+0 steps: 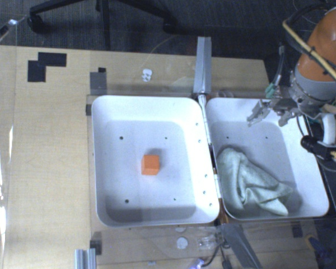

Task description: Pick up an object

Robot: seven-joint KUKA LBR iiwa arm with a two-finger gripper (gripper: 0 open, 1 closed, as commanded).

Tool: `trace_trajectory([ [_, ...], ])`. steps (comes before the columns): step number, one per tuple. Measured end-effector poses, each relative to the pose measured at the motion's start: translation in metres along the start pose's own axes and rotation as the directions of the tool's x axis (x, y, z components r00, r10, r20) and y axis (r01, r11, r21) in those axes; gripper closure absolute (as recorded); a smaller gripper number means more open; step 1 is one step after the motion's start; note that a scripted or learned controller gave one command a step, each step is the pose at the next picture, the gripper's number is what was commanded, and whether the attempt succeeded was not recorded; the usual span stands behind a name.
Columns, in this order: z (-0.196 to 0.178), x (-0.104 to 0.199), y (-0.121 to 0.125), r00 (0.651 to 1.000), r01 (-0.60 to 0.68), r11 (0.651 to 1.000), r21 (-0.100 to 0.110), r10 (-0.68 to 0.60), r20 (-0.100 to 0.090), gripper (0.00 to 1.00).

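A small orange cube [150, 165] sits near the middle of the left bin [109, 144]. A crumpled pale grey-green cloth [252, 181] lies in the near half of the right bin [235, 125]. My gripper [269, 115] hangs over the far part of the right bin, well above and behind the cloth. Its two fingers are spread apart with nothing between them. The grey wrist with its orange band [325, 35] rises at the right edge.
A metal divider post [202, 66] stands behind the seam between the bins. Cables and a white fitting [327, 129] hang beside the right bin's right wall. Black tape marks [45, 65] lie on the wooden bench at the far left.
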State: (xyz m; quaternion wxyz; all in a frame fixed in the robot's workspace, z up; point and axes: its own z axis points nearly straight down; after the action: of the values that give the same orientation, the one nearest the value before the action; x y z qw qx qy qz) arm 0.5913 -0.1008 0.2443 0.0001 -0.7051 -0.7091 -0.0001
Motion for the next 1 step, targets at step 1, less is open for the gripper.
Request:
trace_trajectory([
  [1, 0.1447, 0.0178, -0.0084, 0.999, -0.034, 0.999, -0.003, 0.034, -0.001, 0.0],
])
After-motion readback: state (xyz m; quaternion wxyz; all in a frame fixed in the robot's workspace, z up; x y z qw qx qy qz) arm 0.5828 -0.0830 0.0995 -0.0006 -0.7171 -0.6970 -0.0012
